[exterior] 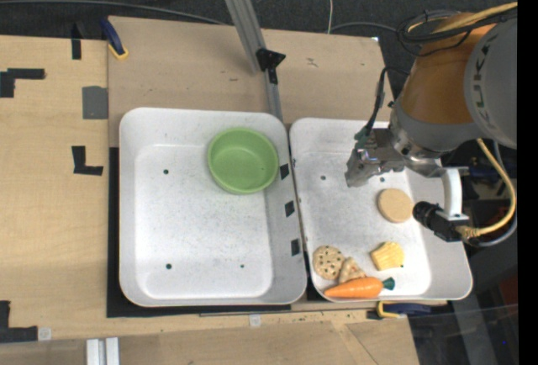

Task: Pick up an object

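Looking at your gripper (363, 174) over the right bin (336, 136), you cannot tell how far its fingers are parted; nothing shows between them. Your round cookie (394, 205) lies just right of them, slightly nearer you.

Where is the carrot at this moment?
The carrot lies along the near edge of the right bin, just below the round cracker and the yellow cheese piece.

bench (193, 77) bears two white bins (143, 212), side by side
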You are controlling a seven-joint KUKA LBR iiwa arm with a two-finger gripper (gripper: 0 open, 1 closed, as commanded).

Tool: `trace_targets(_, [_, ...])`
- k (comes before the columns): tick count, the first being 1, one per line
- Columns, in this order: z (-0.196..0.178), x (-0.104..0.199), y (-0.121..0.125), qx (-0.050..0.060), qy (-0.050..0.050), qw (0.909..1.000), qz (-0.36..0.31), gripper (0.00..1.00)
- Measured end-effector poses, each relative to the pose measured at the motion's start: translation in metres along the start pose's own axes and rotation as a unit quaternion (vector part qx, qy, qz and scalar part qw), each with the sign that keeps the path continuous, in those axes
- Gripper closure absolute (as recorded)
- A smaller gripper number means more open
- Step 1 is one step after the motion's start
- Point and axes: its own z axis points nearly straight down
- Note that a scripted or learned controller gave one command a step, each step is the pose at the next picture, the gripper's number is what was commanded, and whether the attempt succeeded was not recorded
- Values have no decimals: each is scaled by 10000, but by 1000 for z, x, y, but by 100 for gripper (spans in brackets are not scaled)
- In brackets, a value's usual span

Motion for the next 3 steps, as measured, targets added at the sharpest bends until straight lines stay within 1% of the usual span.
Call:
trace_targets(1, [-5, 47, 2, -1, -1, 10000, -1, 100])
trace_targets(2, [-12, 98, -3, 2, 0, 10000, -3, 100])
trace_targets(3, [-15, 150, 0, 4, -3, 10000, -5, 100])
